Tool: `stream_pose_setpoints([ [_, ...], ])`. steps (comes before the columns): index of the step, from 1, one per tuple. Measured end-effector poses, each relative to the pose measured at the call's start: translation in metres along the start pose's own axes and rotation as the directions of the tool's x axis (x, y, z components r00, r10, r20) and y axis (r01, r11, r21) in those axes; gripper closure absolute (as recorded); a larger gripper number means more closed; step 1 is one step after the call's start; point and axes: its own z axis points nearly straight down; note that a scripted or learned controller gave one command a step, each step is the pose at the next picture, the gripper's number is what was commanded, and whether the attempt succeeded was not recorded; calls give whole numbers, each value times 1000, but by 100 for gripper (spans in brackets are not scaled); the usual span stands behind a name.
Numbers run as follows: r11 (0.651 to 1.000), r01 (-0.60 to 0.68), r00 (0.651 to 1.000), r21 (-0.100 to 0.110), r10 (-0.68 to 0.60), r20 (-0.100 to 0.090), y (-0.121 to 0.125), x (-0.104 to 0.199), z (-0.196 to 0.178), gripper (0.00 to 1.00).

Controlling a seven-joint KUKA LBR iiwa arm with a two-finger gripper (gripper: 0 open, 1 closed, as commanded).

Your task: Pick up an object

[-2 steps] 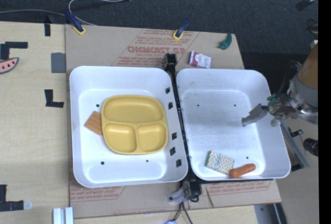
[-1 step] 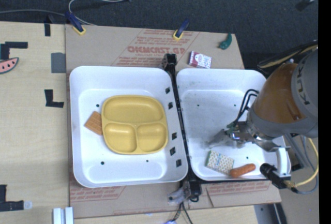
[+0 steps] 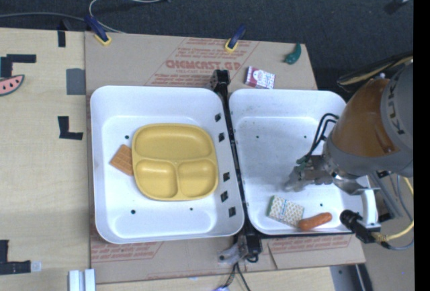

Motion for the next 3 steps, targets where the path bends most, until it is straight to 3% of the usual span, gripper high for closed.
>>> stream_pose_setpoints([
  [1,1000,1,1000,-4,-1,1,51,33,35,100],
  [3,1000,3,1000,-1,-3,-2,51,35,17,100],
])
